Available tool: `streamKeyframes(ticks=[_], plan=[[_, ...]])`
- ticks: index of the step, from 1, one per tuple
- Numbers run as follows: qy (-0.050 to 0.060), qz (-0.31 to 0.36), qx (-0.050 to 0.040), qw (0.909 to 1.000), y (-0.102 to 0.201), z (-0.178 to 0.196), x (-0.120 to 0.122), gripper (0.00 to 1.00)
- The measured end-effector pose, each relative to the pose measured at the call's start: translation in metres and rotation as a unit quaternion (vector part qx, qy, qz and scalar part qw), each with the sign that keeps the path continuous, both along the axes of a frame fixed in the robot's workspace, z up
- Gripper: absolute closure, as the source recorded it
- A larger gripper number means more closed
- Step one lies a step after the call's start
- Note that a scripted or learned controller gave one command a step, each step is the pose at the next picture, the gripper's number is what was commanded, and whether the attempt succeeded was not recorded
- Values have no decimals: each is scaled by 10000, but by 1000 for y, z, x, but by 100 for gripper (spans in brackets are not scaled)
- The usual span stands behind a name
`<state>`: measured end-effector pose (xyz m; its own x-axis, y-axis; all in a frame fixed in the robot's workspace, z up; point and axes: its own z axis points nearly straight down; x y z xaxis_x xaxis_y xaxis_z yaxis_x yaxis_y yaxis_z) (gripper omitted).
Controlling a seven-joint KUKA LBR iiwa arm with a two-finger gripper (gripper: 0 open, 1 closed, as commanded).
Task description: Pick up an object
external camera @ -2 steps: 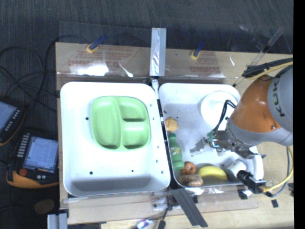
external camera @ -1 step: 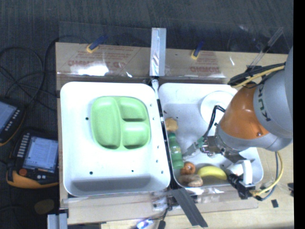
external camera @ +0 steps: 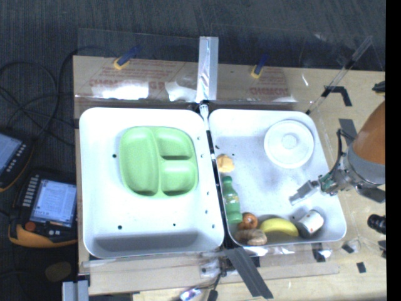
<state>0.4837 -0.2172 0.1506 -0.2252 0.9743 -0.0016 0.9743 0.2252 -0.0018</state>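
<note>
Tool (external camera: 305,192): low over the right bin (external camera: 250,127), near its 4 o'clock side, reaching in from the right edge; whether its fingers are apart or closed I cannot tell, and nothing shows gripped between them.
Arm (external camera: 369,149): grey with an orange band, at 3 o'clock of the right bin, over the bin's right rim.
Small cylinder (external camera: 311,221): white and dark, lying on its side just at 6 o'clock of the tool, near the bin's lower right corner.
Banana (external camera: 279,227): yellow, at 7 o'clock of the tool, just beside the cylinder, along the bin's lower wall.
Round fruits (external camera: 250,227): an orange-red one and a brown one, crowded at 9 o'clock of the banana.
Green bottle (external camera: 230,199): lying along the bin's left wall, at 9 o'clock of the tool.
Yellowish ball (external camera: 225,163): at 12 o'clock of the bottle.
White bowl (external camera: 289,143): at 11 o'clock of the tool, well apart from it.
Left bin (external camera: 100,231): carries a green divided plate (external camera: 158,160).
Tabletop (external camera: 360,93): bears both bins.
</note>
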Motion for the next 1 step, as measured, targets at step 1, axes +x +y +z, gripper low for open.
streamKeyframes(ticks=[1], plan=[[-8,-445,-6,9990,-7,131,1,0]])
